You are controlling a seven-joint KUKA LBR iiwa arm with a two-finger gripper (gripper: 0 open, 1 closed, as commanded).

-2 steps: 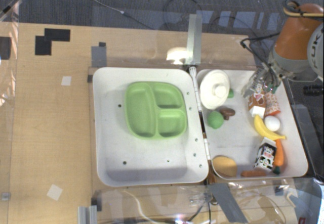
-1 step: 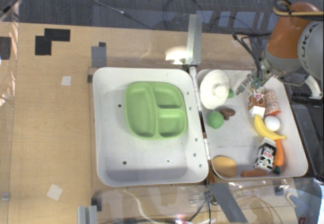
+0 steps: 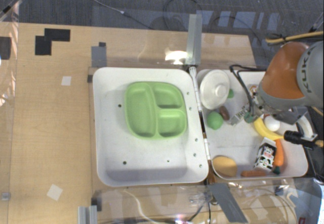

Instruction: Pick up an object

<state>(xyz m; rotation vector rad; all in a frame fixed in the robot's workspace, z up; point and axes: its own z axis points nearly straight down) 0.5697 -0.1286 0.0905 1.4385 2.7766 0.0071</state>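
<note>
Reaching into the right bin (image 3: 298, 167), the arm (image 3: 286, 79) hides its fingers; their state unreadable; banana (image 3: 263, 129) half-covered.

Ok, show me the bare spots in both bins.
Left bin: a wide bare strip along the near wall, narrower ones around the green tray. Right bin: crowded; one bare patch between the green ball, yellow lump and carton.

Robotics lab; taped bench (image 3: 50, 132), white bins (image 3: 109, 167), toy food
</note>
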